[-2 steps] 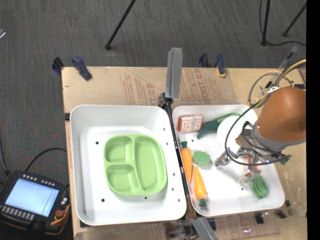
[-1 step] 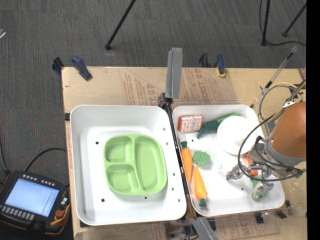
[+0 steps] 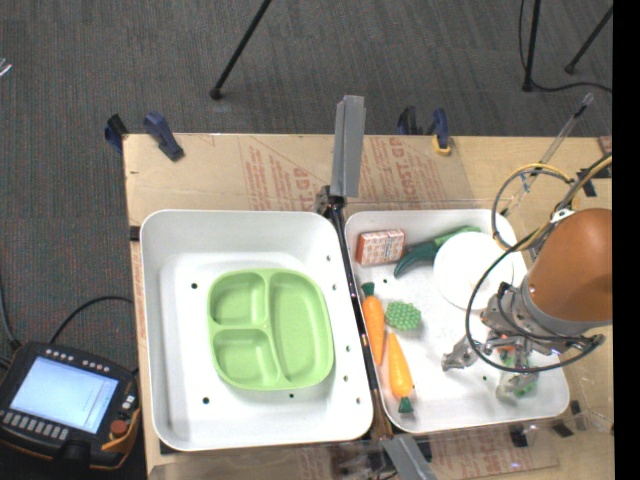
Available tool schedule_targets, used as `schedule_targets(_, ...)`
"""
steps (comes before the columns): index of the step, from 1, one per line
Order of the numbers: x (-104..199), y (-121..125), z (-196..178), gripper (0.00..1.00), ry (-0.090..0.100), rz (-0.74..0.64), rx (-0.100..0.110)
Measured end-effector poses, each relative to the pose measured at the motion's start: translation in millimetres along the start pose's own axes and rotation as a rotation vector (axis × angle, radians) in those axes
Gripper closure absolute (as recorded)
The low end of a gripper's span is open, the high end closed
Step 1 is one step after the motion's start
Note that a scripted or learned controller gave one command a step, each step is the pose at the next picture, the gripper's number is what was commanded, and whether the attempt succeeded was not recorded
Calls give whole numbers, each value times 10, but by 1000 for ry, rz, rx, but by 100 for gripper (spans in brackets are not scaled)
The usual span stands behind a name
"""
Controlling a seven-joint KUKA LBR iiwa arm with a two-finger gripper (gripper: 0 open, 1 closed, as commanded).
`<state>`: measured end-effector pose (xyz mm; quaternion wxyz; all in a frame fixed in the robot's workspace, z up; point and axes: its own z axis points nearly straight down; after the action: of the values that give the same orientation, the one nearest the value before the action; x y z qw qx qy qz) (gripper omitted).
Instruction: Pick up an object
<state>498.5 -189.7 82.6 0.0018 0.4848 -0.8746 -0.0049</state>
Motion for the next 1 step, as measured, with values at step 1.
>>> schedule_targets(1,290,87,-2,0,0,-37,1)
